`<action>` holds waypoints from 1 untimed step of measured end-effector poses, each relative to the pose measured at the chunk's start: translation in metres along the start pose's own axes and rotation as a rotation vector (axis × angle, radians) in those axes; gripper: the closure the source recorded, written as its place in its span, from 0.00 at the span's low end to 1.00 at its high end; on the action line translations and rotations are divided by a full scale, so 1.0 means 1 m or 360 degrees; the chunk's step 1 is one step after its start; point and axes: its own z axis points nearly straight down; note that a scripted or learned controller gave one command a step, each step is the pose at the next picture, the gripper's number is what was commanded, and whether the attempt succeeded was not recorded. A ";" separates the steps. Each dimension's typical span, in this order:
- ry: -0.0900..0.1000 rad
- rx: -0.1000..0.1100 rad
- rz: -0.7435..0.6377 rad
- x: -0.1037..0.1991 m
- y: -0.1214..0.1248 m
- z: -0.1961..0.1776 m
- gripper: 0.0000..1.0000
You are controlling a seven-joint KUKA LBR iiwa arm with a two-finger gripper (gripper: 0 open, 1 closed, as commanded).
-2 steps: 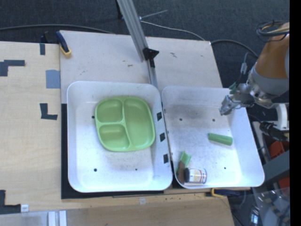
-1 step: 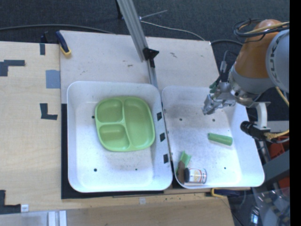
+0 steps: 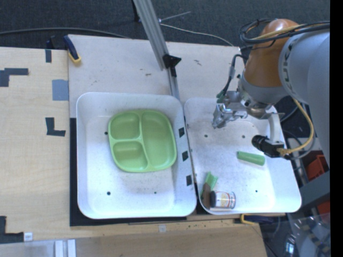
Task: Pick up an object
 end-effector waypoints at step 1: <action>0.0001 -0.0003 -0.0002 0.061 0.018 -0.006 1.00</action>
